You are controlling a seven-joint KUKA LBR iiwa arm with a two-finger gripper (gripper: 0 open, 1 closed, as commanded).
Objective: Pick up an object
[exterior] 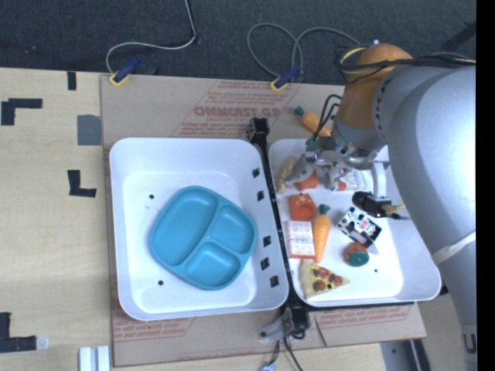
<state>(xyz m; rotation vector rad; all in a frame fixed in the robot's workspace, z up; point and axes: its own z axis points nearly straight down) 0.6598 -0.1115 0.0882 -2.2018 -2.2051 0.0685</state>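
My gripper hangs low over the back part of the right bin, under the orange wrist band. It stands right above a small red toy and beside a beige toy. Nothing is seen held in it. Further forward lie an orange bottle-shaped toy, a carrot, a red and white packet, a pizza slice, a black and white spotted piece and a teal and red toy.
A blue divided plate lies in the left bin. An orange and green toy sits at the right bin's back rim. The big grey arm covers the right side. Cables run behind the bins.
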